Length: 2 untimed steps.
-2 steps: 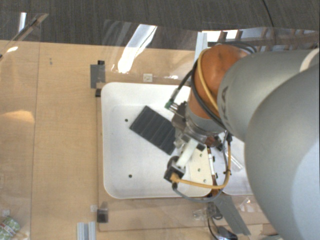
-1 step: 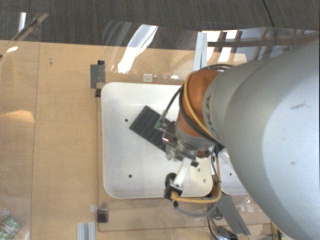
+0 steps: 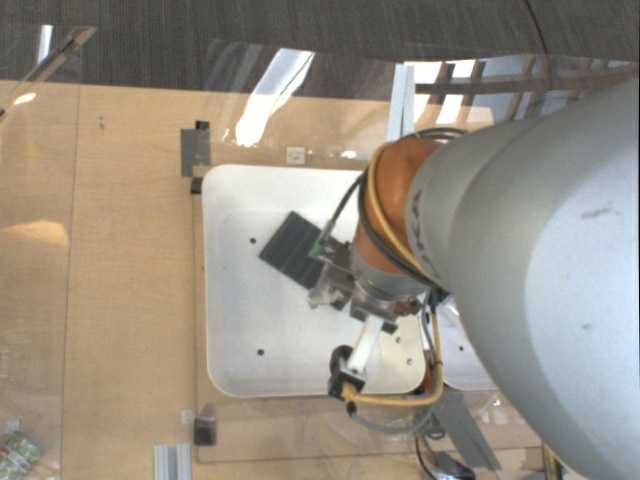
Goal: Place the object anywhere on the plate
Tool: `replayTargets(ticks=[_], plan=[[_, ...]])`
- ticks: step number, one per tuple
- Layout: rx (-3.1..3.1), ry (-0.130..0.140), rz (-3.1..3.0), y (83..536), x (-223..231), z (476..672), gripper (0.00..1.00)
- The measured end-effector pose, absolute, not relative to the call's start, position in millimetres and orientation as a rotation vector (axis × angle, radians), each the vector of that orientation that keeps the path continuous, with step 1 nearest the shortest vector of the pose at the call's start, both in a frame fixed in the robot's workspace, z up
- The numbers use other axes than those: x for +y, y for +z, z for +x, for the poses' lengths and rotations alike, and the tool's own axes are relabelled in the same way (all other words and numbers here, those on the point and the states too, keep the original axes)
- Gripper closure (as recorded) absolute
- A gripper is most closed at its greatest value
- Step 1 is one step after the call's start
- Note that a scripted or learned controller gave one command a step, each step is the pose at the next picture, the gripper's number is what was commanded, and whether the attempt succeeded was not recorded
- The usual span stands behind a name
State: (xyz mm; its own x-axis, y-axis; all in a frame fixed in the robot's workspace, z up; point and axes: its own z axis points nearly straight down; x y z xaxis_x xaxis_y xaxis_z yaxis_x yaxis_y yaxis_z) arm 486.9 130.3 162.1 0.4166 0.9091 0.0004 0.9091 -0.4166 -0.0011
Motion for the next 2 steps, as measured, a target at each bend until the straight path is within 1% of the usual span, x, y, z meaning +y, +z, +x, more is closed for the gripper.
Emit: replayTargets(ticks=[2], plan=[[-1.696, 0.000, -2.643, 162.2, 130.3, 486.9, 0.00]])
